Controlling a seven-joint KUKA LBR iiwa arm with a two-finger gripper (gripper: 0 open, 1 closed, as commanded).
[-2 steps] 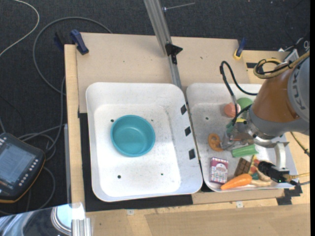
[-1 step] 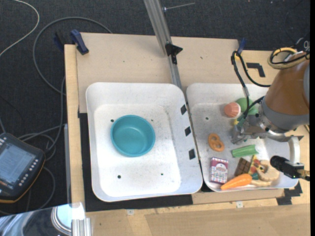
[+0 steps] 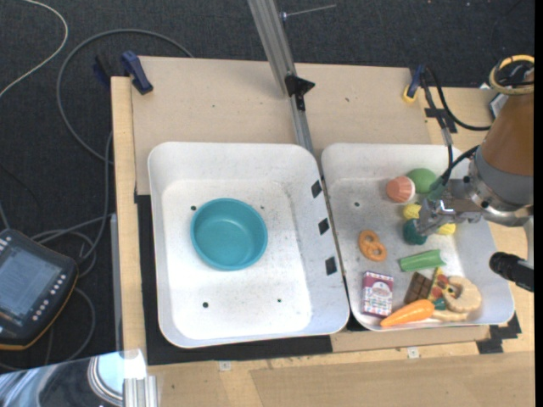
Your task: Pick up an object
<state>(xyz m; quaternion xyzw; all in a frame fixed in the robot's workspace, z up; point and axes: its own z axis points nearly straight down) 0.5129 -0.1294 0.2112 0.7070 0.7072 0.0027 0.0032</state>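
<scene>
Arm low over the right bin's clutter; left bin holds one bowl.

Left bin (image 3: 170, 164): teal bowl (image 3: 229, 233) upright, left of centre, apart from the walls. Right bin (image 3: 352, 164): orange pretzel (image 3: 372, 244) mid-left; pink carton (image 3: 377, 292) near it toward the front; carrot (image 3: 409, 313) lying along the near rim; brown chocolate bar (image 3: 418, 286) and a tan cookie figure (image 3: 458, 296) at the near right; green strip (image 3: 420, 260) above them. Farther back, a peach ball (image 3: 400, 189) touches a green ball (image 3: 422, 180). Gripper (image 3: 428, 219) sits just right of these, over small yellow and dark green pieces (image 3: 415, 232), possibly touching them; cannot tell whether the claw is released or clenched.
</scene>
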